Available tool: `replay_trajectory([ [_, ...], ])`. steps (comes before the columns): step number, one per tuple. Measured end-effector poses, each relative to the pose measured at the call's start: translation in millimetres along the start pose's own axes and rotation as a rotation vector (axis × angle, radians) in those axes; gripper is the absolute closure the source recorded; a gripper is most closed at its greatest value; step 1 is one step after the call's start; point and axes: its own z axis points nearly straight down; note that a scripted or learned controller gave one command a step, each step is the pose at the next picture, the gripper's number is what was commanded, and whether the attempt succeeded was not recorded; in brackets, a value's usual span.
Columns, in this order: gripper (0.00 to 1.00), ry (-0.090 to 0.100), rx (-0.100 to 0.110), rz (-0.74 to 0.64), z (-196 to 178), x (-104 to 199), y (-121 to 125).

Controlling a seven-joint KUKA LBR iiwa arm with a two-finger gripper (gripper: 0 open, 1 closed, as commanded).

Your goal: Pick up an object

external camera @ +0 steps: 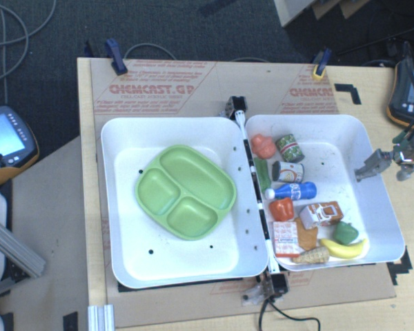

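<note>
While the gripper [378, 163] hangs empty at the right bin's [372, 205] far right rim, fingers' spread unreadable, toys [297, 216] crowd its left wall; any descent risks snagging neighbours.

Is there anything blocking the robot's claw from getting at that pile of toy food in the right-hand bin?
Nothing visible does. The gripper sits at the right bin's right rim, and bare white floor lies between it and the toy food piled along the bin's left and lower sides.
</note>
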Motion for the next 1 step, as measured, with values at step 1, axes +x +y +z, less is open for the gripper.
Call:
replay_trajectory([
  [1, 0.00, 0.007, 0.015, 0.000, 138.7, 23.8, -21.1],
])
